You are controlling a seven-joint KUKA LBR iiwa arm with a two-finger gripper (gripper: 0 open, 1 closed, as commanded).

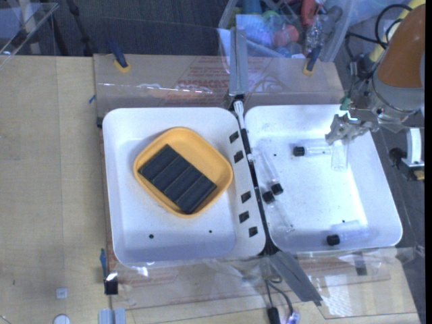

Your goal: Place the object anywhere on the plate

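Yellow plate sits tilted in the left bin on the bench, and the dark ridged object lies flat on its middle. The hand hangs over the right bin, near its far right corner, well apart from the plate; whether it is apart or together I cannot tell.

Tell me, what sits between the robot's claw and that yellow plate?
In the camera view, the divider where both bins meet, carrying black clips, lies between the gripper and the yellow plate.
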